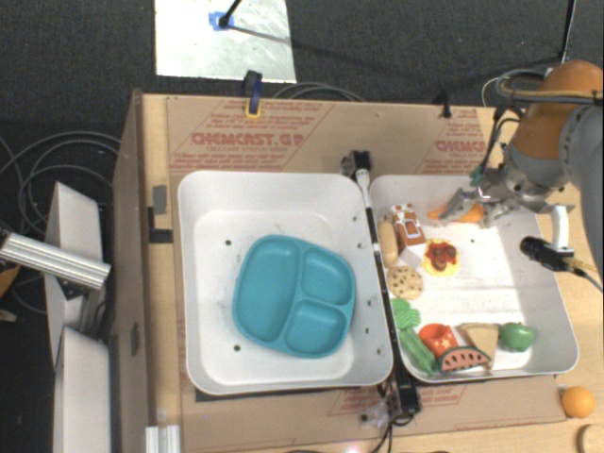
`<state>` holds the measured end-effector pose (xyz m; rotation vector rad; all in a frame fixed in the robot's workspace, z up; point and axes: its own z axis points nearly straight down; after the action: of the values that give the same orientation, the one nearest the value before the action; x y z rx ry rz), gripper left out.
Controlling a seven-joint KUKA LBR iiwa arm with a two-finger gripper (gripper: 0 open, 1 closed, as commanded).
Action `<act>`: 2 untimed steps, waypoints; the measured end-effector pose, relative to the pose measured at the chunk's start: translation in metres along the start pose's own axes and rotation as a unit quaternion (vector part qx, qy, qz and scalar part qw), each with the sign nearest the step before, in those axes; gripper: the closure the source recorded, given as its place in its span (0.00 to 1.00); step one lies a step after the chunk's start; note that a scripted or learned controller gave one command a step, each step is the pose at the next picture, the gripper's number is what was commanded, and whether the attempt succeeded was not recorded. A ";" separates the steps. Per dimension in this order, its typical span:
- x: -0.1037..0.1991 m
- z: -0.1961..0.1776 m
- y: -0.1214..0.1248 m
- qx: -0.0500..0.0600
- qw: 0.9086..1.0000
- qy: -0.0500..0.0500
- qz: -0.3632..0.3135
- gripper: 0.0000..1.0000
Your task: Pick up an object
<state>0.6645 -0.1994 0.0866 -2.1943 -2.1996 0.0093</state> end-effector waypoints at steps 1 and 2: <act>-0.002 0.005 -0.001 0.003 1.000 0.000 0.001 0.00; 0.027 -0.019 0.003 -0.013 1.000 -0.011 -0.001 0.00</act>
<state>0.6682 -0.1732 0.1061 -2.2151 -2.2260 0.0036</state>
